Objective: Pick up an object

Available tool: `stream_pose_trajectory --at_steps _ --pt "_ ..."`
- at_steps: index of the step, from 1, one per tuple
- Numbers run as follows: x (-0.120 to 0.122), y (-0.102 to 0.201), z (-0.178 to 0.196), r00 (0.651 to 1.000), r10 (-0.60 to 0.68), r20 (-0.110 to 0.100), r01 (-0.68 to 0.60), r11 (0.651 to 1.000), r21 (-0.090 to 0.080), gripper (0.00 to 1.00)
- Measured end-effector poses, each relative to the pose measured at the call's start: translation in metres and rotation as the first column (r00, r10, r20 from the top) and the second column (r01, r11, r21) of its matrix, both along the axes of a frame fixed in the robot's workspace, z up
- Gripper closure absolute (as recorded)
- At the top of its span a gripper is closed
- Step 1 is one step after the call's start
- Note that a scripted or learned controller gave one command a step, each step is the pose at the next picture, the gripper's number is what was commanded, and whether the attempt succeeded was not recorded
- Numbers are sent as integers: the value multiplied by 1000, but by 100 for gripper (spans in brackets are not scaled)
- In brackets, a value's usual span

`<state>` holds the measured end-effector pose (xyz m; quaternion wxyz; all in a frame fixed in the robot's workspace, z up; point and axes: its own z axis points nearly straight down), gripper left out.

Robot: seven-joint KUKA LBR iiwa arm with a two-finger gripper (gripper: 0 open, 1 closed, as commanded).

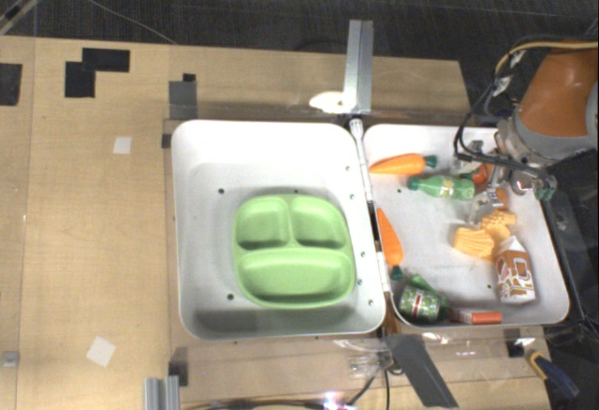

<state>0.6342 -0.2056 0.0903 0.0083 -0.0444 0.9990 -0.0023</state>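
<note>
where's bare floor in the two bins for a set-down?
Left bin: bare floor rings the green divided plate, widest along the top and left walls. Right bin: one open patch mid-floor, bordered by the green bottle above, the orange carrot at left, the yellow toy at right and the green can below. Its right side under the gripper is crowded.

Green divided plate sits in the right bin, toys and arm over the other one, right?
Not quite. The camera view shows the green divided plate in the left bin. The toys, such as the carrot, and the arm are at the right bin.
</note>
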Motion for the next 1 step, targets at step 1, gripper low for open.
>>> stream_pose_trajectory --at_steps 1 --pt "-50 0 -2 999 -46 -5 46 999 2 0"
